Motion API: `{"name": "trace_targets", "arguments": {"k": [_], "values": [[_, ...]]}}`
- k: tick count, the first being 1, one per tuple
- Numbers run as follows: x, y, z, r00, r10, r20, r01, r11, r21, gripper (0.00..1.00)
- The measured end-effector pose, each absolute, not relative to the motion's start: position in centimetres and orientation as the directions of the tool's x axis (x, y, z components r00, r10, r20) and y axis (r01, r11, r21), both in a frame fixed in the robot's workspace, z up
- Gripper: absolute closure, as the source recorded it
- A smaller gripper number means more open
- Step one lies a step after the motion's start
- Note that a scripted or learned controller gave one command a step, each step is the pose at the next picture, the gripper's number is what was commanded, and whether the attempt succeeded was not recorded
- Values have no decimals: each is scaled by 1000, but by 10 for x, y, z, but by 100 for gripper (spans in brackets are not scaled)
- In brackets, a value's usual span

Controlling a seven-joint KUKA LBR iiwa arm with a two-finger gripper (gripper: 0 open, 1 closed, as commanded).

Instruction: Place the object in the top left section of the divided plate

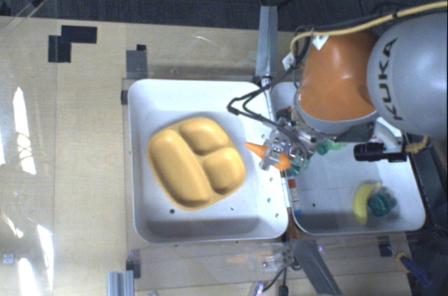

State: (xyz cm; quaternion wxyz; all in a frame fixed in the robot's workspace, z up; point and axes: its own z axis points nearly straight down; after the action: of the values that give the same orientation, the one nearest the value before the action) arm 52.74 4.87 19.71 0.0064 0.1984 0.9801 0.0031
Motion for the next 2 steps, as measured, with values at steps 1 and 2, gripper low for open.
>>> {"name": "trace_targets", "arguments": {"k": [1,2], "values": [[493,57,185,-917,398,-3,398,917,3,100],[539,89,185,-902,432,-4,432,902,4,100]]}}
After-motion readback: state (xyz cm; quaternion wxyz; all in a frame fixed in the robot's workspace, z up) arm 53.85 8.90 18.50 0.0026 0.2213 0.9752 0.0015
